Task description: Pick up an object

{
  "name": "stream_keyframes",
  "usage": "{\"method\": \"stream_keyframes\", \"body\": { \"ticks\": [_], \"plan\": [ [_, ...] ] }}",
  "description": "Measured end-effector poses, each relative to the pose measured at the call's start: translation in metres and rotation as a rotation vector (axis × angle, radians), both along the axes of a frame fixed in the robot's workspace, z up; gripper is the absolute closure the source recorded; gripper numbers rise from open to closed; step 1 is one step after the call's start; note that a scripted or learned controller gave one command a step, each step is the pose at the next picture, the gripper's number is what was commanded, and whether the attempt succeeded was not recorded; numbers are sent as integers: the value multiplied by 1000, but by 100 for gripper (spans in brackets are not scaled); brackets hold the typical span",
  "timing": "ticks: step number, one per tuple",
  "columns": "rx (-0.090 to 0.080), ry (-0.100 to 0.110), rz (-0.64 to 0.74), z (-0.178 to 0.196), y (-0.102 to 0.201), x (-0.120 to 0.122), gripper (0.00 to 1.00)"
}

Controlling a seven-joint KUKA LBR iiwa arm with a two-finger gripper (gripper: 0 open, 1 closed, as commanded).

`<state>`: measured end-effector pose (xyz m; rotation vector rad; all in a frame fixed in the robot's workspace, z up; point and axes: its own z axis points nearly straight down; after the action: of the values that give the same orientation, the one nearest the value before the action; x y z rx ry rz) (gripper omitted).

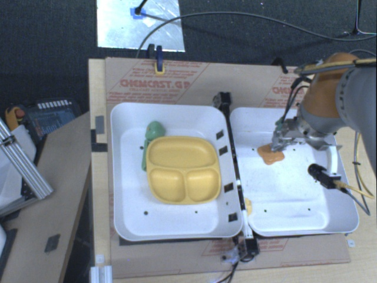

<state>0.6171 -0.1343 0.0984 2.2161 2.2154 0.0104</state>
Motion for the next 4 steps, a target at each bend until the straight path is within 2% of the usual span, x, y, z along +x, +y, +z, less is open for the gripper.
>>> {"method": "stream_keyframes", "body": {
  "ticks": [3, 4],
  "plan": [
    [-1, 3, 6, 142, 0, 1, 100],
    [2, 8, 9, 151, 51, -5, 100]
  ]
}}
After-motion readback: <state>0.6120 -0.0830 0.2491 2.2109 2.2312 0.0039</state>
